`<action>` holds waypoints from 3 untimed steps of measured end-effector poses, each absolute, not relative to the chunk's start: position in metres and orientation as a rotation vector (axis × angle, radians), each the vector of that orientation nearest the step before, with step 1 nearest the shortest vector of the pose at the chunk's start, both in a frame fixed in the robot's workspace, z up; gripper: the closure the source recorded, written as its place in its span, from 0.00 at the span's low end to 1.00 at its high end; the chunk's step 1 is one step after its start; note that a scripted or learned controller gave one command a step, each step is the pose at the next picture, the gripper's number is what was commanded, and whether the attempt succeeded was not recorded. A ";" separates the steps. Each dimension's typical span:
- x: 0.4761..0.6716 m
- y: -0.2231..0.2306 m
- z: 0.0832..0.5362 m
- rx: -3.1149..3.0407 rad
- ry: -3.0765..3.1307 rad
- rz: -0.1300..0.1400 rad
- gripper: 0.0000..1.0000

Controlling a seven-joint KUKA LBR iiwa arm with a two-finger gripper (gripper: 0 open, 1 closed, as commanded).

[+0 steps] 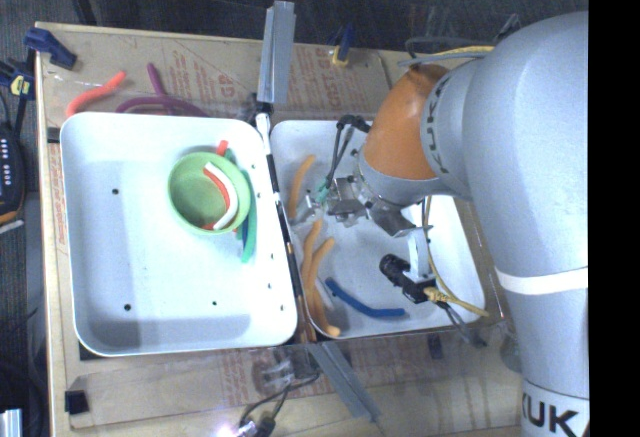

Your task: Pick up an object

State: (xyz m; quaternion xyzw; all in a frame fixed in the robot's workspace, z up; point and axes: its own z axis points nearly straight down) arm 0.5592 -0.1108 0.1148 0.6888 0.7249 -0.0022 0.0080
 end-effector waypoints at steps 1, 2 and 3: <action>0.582 -0.111 0.095 2.242 2.182 -0.003 0.00; 0.543 -0.145 0.096 2.191 2.246 0.012 0.00; 0.522 -0.115 0.094 2.177 2.250 -0.007 0.00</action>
